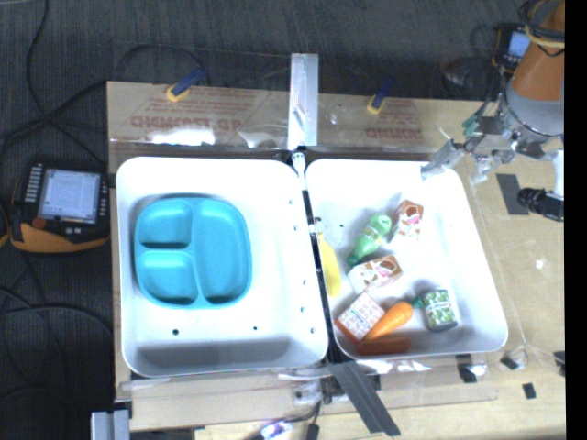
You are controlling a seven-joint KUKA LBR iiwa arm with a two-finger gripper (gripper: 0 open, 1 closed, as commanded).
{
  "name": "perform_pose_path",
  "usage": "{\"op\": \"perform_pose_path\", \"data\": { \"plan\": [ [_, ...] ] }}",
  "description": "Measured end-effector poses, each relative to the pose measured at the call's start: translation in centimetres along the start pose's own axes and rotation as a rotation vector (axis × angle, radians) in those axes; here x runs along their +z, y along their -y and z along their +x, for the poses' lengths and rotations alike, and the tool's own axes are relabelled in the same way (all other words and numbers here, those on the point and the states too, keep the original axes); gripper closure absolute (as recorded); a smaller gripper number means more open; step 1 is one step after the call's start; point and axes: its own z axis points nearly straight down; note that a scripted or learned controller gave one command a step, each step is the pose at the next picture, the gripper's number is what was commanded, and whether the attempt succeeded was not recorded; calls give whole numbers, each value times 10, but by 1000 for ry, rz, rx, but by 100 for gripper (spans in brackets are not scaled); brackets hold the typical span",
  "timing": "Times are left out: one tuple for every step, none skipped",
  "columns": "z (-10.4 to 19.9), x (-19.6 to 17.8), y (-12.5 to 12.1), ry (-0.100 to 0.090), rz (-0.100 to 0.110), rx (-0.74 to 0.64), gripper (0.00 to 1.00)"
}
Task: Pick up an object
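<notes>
Camera view first: two white bins sit side by side on the bench. The left bin [275,337] holds a blue divided plate [193,249]. The right bin [484,282] holds a small heap of toy groceries. At about 12 o'clock in that heap lie a green bottle [371,236] and, just beside it toward 1 o'clock, a small carton [409,219]. Near the middle lies a second carton [377,272]. Toward 7 o'clock a third carton [359,316] touches an orange carrot [392,318], and at 5 o'clock stands a green can [439,309]. A yellow banana [327,264] lies along the bin's 9 o'clock wall.

The arm reaches in at 2 o'clock of the right bin, its gripper [445,159] hanging over the bin's far right corner, well apart from every item. Whether its fingers are spread or pressed together I cannot tell; nothing is seen between them.

My judgement is that the task is at its start, the approach step, with no item chosen yet. The next move calls for travel toward 7 o'clock and a descent over one item that has free sides.

The carrot looks a fair target: its long axis runs from 8 o'clock to 2 o'clock, with the thick end toward 2 o'clock. The bottle's long axis runs from 7 o'clock to 1 o'clock.
</notes>
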Motion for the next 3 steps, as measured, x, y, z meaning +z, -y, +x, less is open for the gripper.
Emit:
{"op": "perform_pose_path", "data": {
  "plan": [
    [23,107,-12,3,2,-2,0],
    [15,-11,-4,5,-1,-154,0],
    [8,103,-16,3,2,-249,0]
  ]
}}
